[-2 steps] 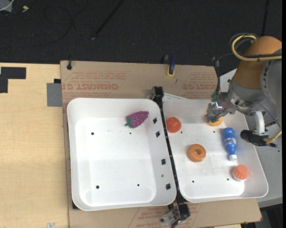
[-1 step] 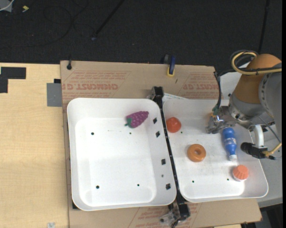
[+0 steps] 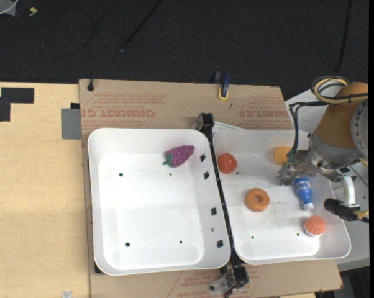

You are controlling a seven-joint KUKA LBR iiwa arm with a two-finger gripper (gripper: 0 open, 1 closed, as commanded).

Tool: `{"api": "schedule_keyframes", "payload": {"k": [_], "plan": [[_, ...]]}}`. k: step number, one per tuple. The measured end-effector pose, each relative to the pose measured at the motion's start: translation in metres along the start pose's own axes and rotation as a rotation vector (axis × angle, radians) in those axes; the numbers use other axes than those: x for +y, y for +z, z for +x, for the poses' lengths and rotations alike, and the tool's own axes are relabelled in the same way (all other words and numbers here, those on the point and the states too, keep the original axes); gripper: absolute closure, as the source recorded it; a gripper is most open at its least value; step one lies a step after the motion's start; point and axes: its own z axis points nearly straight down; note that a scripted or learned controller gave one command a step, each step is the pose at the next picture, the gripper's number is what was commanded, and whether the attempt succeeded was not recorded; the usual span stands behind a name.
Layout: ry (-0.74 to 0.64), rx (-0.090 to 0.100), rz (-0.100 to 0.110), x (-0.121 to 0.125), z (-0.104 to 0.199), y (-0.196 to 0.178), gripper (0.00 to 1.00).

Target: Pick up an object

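**Claw down in right bin, beside blue bottle**

Claw [image 3: 291,171] sits low in the right bin [image 3: 268,253], at approx 3 o'clock of the bench, w/ the grey arm [image 3: 342,135] and its orange band coming in from 3 o'clock. Fingers are a dark metal clump seen from above; can't tell whether spread or pressed together, and nothing is visibly pinched between them. Blue bottle [image 3: 304,193], smooth plastic w/ a white cap end, lies tilted just beside the claw at its 5 o'clock, touching or nearly so; can't tell which. Small yellow-orange rounded piece [image 3: 281,154] is just beside the claw at 11 o'clock, partly hidden by it.

Other items in right bin: orange ring [image 3: 257,200], doughnut-shaped, matte, lying flat near bin centre, at 8 o'clock of the claw and apart from it. Red-orange ball-like fruit [image 3: 227,162], smooth, near the divider at 9 o'clock of the bin. Orange-pink rounded piece w/ a pale base [image 3: 314,226] at 5 o'clock of the bin, near the rim.

Left bin [image 3: 112,253]: purple grape bunch [image 3: 179,155], bumpy texture, green stem end, at 1 o'clock of that bin. Both bins are shallow, glossy white plastic w/ rounded corners, resting on brown cardboard [image 3: 143,107]
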Motion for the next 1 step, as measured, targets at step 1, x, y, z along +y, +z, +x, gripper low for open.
{"api": "schedule_keyframes", "payload": {"k": [1], "plan": [[0.001,0.0,-0.003,0.0359,-0.0014,-0.001,1.0]]}}
